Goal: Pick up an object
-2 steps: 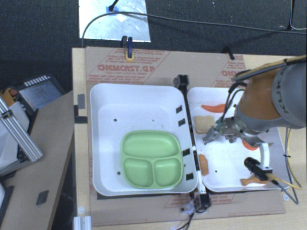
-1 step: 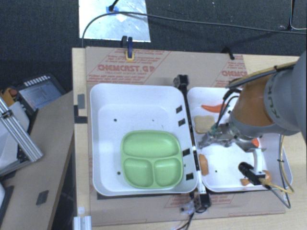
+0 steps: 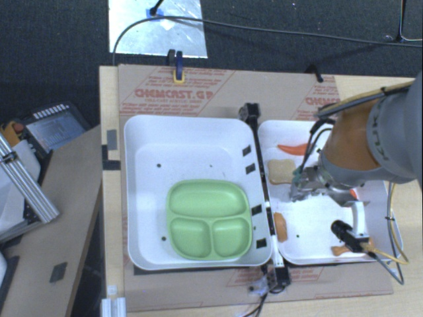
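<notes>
Tan bread slice point(image 3: 281, 172) lies flat in the right bin point(image 3: 317, 249), just left of the gripper point(image 3: 302, 190); its opening cannot be told.

"CHEMCAST" printed on brown board point(image 3: 173, 92)

Setting: you are looking at a robotics lab bench, not a home. Evidence: two white bins point(image 3: 142, 177) are sitting side by side on a printed cardboard sheet point(image 3: 198, 92); black cables point(image 3: 277, 33) are trailing across dark carpet point(image 3: 53, 38); a reflective metal plate point(image 3: 158, 18) is lying on the floor; aluminium framing point(image 3: 26, 187) is leaning at your left; the grey industrial arm point(image 3: 383, 137) is reaching in.
</notes>
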Action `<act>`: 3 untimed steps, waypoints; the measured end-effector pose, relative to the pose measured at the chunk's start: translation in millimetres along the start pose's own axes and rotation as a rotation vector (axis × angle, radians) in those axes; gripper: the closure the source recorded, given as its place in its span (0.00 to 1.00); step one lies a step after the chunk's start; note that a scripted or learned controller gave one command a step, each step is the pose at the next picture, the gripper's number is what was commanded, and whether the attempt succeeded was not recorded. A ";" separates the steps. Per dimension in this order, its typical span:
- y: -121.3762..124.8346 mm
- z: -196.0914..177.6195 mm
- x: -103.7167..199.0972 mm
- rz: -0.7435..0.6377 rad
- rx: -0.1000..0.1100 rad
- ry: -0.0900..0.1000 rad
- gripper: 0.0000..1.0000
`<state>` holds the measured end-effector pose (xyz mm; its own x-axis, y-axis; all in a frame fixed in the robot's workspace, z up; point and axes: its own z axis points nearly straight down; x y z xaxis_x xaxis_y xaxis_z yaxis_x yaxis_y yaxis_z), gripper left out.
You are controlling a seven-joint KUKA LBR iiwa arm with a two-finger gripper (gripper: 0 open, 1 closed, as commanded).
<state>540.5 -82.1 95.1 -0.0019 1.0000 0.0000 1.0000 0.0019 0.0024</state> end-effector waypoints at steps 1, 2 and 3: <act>9.9 -60.9 -1.4 -0.002 -0.005 -0.001 1.00; 3.6 -115.3 4.5 -0.003 -0.005 -0.001 1.00; 4.5 -159.8 8.6 -0.003 -0.005 -0.001 1.00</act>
<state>544.6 -73.5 255.0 -0.0048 1.0000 -0.0007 1.0000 0.0048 0.0069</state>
